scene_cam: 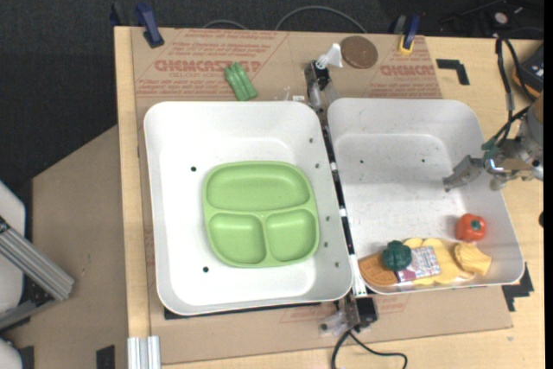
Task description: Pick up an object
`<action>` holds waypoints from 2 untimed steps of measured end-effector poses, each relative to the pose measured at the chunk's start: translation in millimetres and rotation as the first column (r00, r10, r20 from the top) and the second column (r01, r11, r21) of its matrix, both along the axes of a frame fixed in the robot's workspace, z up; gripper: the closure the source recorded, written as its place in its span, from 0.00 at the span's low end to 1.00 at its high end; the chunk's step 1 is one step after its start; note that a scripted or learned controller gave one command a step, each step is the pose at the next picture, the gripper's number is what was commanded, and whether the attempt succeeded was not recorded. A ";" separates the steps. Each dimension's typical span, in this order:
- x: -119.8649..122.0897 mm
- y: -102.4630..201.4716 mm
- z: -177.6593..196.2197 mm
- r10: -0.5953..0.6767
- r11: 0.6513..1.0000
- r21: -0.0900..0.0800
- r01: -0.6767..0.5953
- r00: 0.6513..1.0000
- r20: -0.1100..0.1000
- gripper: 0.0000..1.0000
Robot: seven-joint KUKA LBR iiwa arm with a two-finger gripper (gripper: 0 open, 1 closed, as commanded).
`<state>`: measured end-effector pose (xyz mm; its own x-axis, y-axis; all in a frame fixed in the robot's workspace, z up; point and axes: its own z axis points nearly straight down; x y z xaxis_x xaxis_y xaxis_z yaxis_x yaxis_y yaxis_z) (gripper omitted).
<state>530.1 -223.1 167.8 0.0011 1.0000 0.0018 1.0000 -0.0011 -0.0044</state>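
Several small objects lie along the front edge of the right bin (pixel 406 121). Among them are a red tomato-like piece (pixel 471 226), a dark green piece (pixel 397 255), a yellow piece (pixel 472 259), a printed packet (pixel 422 264) and an orange disc (pixel 374 270). My gripper (pixel 467 172) reaches in from the right, over the right side of this bin. It is behind the red piece and apart from it, with nothing visibly held.
The left bin (pixel 173 151) holds a light green divided plate (pixel 259 213). On the cardboard behind the bins lie a green clip-like object (pixel 241 82) and a brown disc (pixel 359 53). Cables hang at the right edge.
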 end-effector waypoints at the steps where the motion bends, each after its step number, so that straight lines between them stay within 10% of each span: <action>1: -38.7 2.2 -43.7 -0.001 1.000 0.002 0.001 1.000 -0.002 0.00; 2: 6.6 5.7 -85.1 0.006 1.000 0.003 -0.006 1.000 0.004 0.00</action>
<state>536.7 -217.4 82.7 -0.0045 1.0000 0.0052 1.0000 0.0045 -0.0004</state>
